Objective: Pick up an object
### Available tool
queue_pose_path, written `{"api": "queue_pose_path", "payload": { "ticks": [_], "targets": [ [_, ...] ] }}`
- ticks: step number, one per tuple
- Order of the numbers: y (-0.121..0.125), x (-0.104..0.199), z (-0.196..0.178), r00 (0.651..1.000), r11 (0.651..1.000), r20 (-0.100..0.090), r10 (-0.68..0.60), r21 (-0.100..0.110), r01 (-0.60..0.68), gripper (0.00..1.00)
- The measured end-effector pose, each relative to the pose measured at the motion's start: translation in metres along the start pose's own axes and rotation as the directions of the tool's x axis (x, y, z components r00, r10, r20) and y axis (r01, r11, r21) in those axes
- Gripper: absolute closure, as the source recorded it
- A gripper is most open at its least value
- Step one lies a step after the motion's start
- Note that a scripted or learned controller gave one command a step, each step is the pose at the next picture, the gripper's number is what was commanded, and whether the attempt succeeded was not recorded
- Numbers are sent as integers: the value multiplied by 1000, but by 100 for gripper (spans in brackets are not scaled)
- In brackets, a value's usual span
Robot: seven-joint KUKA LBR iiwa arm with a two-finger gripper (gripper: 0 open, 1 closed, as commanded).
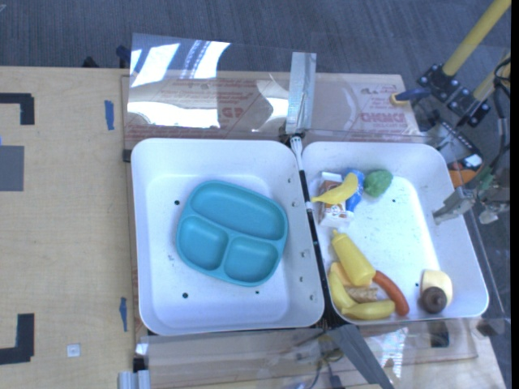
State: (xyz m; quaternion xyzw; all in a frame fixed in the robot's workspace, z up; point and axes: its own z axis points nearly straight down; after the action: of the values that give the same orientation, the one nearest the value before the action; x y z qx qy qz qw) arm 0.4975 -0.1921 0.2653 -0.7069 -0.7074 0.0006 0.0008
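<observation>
The right bin point(405, 225) holds several toy foods. A green round piece point(377, 182), a yellow piece point(339, 190) and a small blue item point(355, 199) lie at its far left corner, beside a small printed packet point(331, 212). A yellow bottle point(353, 258), a banana point(357, 305) and a red sausage point(392, 292) crowd the near left. A yellow and brown cut fruit point(435, 291) sits near the front right corner. My gripper point(466, 205) hangs over the bin's right rim, apart from every object.
The left bin point(154, 217) holds a teal divided plate point(231, 233). A clear panel point(211, 87) and a metal post point(301, 91) stand behind the bins. A yellow pole with a black clamp point(454, 87) rises at the far right.
</observation>
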Motion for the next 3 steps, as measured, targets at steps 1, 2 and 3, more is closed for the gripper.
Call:
{"api": "queue_pose_path", "payload": {
  "ticks": [1,2,3],
  "targets": [
    [74,39,71,998,998,-2,67,5,-67,0],
    [124,62,177,998,998,3,63,-8,-63,0],
    [128,-11,144,984,984,5,-178,-6,178,0]
  ]
}}
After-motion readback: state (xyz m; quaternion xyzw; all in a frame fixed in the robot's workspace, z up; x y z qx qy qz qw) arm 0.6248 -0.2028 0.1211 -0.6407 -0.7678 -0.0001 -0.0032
